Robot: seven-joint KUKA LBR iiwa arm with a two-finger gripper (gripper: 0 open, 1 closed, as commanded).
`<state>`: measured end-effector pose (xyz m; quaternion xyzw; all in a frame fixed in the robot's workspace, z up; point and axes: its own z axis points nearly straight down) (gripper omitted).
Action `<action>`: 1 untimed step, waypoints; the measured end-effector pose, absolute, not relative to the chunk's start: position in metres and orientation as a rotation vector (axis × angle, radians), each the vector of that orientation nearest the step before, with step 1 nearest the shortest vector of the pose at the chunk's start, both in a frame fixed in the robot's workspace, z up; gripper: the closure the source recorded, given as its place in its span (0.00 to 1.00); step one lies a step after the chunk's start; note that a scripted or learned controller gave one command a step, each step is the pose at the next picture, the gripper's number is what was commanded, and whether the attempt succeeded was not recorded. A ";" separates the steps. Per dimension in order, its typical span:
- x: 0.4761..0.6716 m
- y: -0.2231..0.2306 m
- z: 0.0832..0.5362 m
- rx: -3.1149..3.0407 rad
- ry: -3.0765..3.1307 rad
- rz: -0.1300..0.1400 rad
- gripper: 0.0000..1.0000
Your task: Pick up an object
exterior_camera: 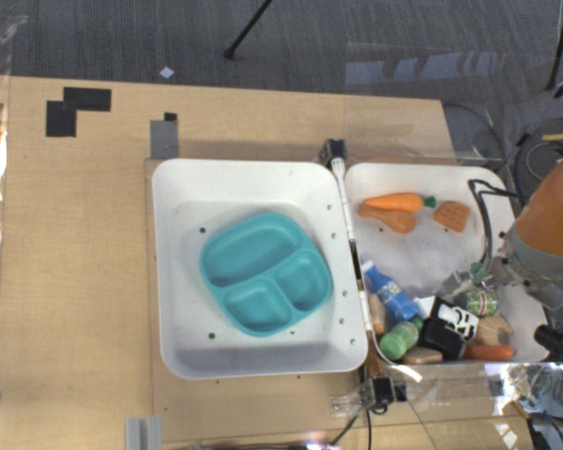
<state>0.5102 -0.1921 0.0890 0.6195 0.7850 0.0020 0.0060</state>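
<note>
Toys lay in a heap along the front wall of the right bin, the part closest to the camera: a green round toy, a blue packet, a black and white block and a thin red stick. The gripper sat low over the right side of that heap, under the orange band of the arm. I could not tell if it was wide or narrow, and nothing could be seen held in it. Just below it was a small green and white thing, too tangled with the others to name. To do this step well, I think the arm should go for a toy that lay alone, not the crowded heap. The best pick seemed to be the carrot, well away from the gripper, up and to its left near the far wall. It lay almost flat across the bin. Its long way ran left to right, with the pointed tip to the left and the green end toward the gripper's side. A grab across its thin middle would likely work best. A tan toy touched it underneath, so the gripper should come down with care. The left bin held a blue plate.
</note>
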 end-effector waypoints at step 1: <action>0.586 -0.134 0.088 1.627 2.673 0.013 0.00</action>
